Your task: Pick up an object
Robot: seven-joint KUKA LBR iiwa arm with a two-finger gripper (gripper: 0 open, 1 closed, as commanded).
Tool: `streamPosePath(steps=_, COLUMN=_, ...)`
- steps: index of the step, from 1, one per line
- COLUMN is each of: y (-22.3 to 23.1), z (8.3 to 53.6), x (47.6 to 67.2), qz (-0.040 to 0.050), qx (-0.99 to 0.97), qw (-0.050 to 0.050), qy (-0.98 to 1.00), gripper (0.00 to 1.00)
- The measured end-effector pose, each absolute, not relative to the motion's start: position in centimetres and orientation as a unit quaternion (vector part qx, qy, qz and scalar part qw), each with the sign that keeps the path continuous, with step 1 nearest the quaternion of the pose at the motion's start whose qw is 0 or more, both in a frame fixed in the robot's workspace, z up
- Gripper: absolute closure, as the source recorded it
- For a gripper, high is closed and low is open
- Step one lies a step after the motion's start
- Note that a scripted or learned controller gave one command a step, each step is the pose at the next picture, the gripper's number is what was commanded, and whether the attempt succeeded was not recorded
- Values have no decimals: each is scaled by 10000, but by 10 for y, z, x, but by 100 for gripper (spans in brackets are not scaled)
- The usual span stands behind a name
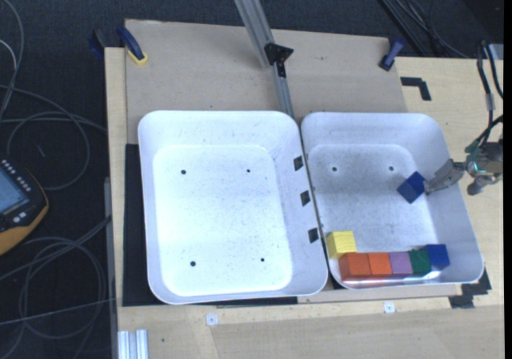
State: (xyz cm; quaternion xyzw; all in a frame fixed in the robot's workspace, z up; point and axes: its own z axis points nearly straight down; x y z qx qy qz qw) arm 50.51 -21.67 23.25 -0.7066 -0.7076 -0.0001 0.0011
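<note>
A blue block [412, 187] sits tilted in the right bin [376, 129], near its right wall. My gripper [438, 178] reaches in from the right edge, and its tip touches the block's right side. I cannot make out whether the block is held. Along the bin's front wall lie a yellow block [342, 242], two orange blocks [366, 265], a purple block [400, 262], a green block [419, 261] and a second blue block [437, 254].
The left bin [216, 129] stands beside the right one, joined by black clips [305, 197]. A slanted metal rail [256, 21] crosses the bench behind the bins. Blue clamps [132, 44] grip the board's far corners. Cables hang by the arm at the right.
</note>
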Motion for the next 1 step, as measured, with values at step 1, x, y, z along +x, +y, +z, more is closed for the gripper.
streamPosePath(steps=1, y=-216, z=95, x=539, qz=13, qx=-7062, qw=44, qy=-7080, gripper=0)
